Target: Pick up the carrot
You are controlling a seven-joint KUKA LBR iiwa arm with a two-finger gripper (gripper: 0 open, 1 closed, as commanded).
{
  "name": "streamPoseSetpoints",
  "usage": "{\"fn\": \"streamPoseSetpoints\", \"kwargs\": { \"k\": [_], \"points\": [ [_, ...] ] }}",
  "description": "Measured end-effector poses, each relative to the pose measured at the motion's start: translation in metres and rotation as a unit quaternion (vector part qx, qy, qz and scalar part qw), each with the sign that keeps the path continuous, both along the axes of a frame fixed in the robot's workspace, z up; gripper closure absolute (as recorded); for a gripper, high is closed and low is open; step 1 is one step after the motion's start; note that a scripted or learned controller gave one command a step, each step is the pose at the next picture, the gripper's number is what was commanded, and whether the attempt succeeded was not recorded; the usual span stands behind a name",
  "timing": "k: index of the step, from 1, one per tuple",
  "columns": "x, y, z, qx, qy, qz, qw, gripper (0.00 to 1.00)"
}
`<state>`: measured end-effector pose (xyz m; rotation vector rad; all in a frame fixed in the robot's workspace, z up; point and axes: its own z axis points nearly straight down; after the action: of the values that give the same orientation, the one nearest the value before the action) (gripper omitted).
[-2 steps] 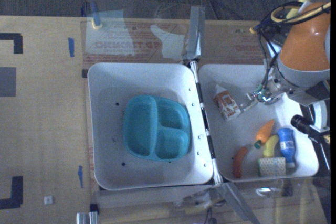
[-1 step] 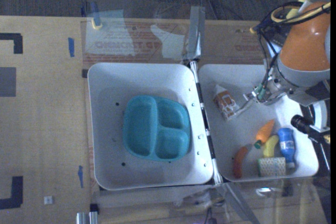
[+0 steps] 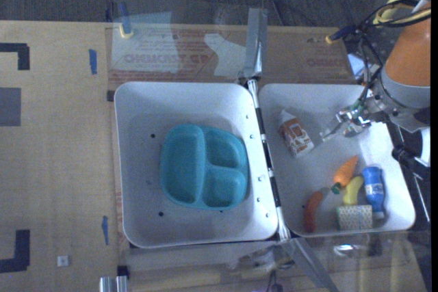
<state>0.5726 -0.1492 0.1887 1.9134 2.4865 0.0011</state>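
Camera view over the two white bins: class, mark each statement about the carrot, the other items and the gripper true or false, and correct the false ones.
1. The carrot lies in the right bin. True.
2. The teal divided plate shares a bin with the carrot. False: it sits in the left bin.
3. The gripper holds the carrot. False: it is above the right bin, apart from the carrot, with nothing visible between its fingers.
4. A small carton lies near the right bin's left side. True.
5. The blue bottle lies right of the carrot. True.
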Motion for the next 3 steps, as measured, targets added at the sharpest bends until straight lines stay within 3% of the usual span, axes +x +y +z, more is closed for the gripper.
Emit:
{"fn": "streamPoseSetpoints", "kwargs": {
  "k": [1, 2, 3],
  "points": [
    [-0.031, -0.027, -0.102, 0.0004, 0.000, 0.040, 0.9992, 0.00],
    [-0.029, -0.028, -0.090, -0.0003, -0.003, 0.039, 0.9992, 1.00],
    [-0.029, -0.028, -0.090, -0.0003, -0.003, 0.039, 0.9992, 0.00]
  ]
}}
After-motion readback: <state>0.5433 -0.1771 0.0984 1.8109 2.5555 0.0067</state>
